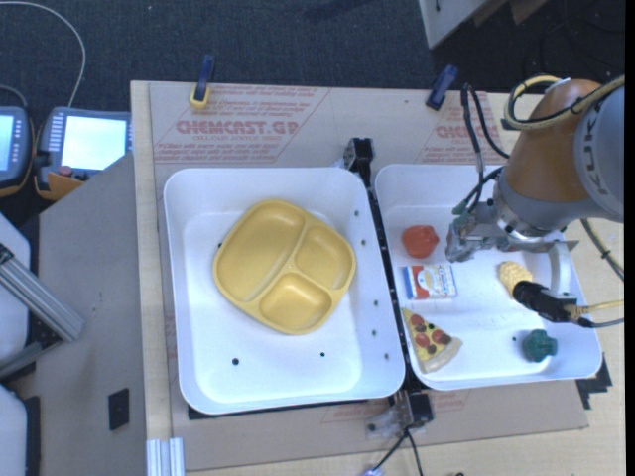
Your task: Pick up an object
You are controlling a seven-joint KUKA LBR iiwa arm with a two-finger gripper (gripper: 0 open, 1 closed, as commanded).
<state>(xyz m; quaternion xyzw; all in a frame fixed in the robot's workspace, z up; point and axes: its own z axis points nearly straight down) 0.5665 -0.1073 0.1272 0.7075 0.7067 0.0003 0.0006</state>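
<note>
Yellow tray (285, 265) in left bin (189, 296); end effector (462, 243) grip state unclear.

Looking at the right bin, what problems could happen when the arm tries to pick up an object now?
The gripper hovers between the red toy and the small carton; it might catch both or push one away. The pizza slice lies flat by the bin wall, probably hard to grasp. The corn sits partly under the arm's hardware.

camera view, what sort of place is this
Probably a robotics lab's grasping test bench: two white bins clamped on a board, toy food such as a pizza slice, and a teach pendant at the left.
</note>
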